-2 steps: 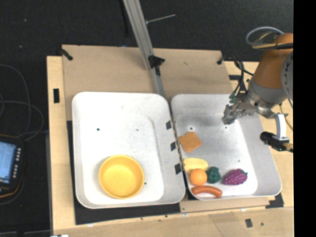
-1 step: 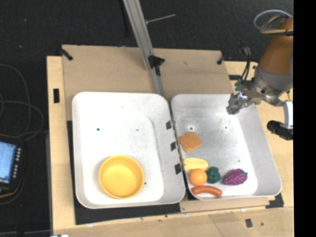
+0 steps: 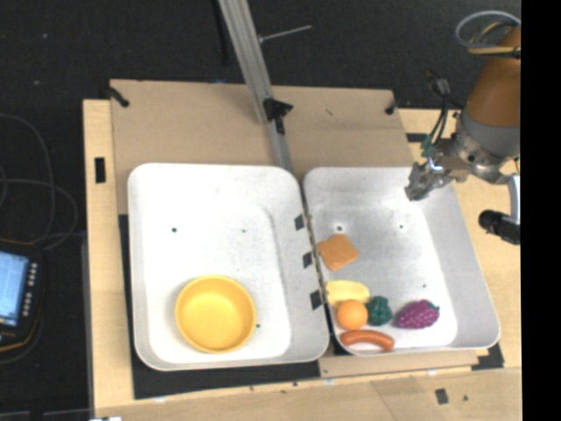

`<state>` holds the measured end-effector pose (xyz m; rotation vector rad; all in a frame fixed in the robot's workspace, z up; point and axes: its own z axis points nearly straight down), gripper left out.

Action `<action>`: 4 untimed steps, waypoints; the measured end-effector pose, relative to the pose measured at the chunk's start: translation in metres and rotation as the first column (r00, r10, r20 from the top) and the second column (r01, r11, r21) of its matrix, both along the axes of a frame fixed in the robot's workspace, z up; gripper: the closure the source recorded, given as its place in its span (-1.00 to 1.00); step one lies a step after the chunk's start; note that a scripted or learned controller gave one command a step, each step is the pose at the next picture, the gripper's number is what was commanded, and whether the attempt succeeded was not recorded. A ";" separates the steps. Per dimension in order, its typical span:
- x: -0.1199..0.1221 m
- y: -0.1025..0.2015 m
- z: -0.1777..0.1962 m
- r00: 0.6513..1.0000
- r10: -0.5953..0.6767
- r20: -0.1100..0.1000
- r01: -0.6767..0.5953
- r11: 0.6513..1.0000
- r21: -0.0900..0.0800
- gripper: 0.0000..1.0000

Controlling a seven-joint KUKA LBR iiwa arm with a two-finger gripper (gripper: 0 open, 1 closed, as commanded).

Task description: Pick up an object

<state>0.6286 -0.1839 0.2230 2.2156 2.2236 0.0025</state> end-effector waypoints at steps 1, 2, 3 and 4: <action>-0.004 0.043 0.007 1.000 0.002 -0.002 -0.002 1.000 0.002 1.00; -0.011 0.102 0.012 1.000 0.004 -0.002 -0.004 1.000 0.003 1.00; -0.011 0.151 0.024 1.000 0.001 0.000 -0.001 1.000 0.002 1.00; -0.016 0.203 0.016 1.000 0.001 -0.003 -0.001 1.000 0.002 1.00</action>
